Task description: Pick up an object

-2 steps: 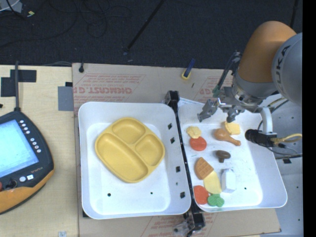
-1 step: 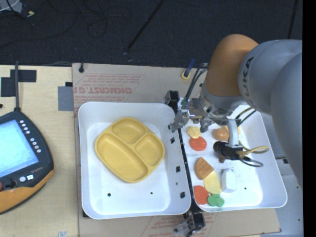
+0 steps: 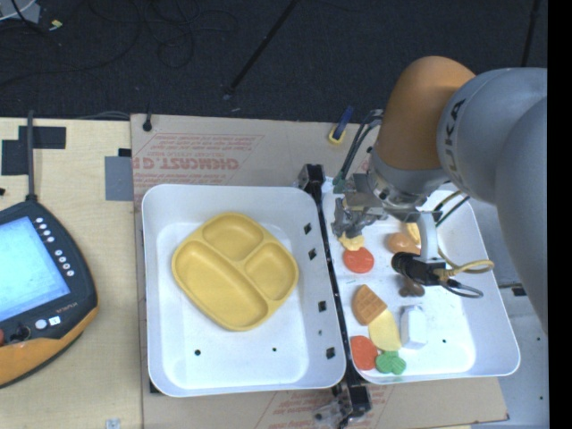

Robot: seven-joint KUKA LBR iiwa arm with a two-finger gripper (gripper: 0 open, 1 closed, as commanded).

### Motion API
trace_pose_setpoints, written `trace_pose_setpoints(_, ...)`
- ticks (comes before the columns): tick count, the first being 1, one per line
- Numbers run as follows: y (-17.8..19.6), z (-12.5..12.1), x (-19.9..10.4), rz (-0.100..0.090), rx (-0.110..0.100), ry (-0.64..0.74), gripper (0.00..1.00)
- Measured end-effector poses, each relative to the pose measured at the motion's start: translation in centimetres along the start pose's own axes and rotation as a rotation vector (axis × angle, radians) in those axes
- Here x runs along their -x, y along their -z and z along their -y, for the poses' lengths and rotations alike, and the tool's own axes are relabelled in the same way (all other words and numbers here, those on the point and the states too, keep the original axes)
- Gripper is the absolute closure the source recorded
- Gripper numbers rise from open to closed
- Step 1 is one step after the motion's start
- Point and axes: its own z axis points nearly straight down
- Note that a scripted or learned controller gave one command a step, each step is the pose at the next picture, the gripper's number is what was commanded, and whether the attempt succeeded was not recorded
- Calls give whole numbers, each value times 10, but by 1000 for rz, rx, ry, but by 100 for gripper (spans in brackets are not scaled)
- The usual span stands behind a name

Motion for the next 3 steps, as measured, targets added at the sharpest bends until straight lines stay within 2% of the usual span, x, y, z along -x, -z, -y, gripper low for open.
trace_pose_setpoints(1, 7, 0, 2, -1, -6, -3, 100)
trace_pose_setpoints(2, 90, 84, -20, -1, 10, 1, 100)
trace_pose_setpoints(3, 184, 139, 10, 2, 15, -4, 100)
